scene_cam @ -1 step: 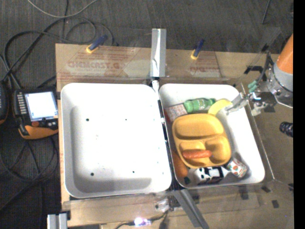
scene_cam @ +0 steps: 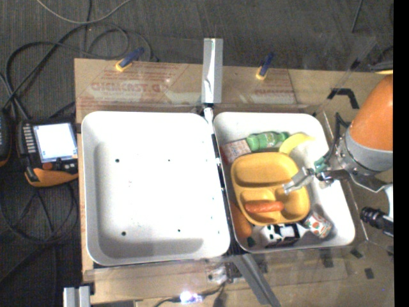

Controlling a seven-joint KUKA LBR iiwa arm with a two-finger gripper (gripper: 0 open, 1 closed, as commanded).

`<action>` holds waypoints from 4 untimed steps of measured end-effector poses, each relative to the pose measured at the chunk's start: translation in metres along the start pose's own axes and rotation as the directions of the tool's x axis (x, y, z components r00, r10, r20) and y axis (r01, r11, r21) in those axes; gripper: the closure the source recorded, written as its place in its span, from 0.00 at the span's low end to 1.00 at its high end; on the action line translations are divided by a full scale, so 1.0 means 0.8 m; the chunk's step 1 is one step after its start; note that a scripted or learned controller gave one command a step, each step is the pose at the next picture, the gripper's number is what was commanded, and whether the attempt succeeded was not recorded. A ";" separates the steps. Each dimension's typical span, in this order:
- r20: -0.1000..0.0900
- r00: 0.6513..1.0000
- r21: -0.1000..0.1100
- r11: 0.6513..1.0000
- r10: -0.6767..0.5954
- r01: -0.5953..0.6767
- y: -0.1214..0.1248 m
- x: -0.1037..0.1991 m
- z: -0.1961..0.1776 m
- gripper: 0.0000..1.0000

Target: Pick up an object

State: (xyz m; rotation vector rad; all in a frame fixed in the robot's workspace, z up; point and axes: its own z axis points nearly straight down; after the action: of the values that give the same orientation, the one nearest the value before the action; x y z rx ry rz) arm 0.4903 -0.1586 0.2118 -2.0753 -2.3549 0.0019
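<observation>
I see the gripper (scene_cam: 295,184) low over the right bin (scene_cam: 346,226), right of centre frame, its tips resting on the yellow divided tray (scene_cam: 263,171). How wide the tips stand, I cannot tell. An orange carrot-like piece (scene_cam: 263,206) lies on the tray's lower part.

Pincer (scene_cam: 295,184) over yellow tray (scene_cam: 264,170) in right bin (scene_cam: 342,219); green bottle (scene_cam: 266,139) behind; grip possibly none.

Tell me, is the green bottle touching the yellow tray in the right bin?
Touching. The camera view shows the green bottle lying against the yellow tray's upper rim, no gap between.
</observation>
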 end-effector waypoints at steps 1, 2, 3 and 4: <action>0.005 0.999 -0.016 0.999 0.051 -0.051 0.061 0.036 0.110 0.00; -0.017 0.992 0.040 0.991 -0.125 0.126 0.194 -0.008 0.153 0.00; 0.016 0.977 -0.016 0.976 -0.215 0.215 0.157 0.016 0.147 0.00; 0.015 0.977 -0.021 0.976 -0.215 0.215 0.159 0.017 0.134 1.00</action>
State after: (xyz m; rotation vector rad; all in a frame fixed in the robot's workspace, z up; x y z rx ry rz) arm 0.6147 -0.1289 0.1043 -1.8229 -2.5854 -0.0120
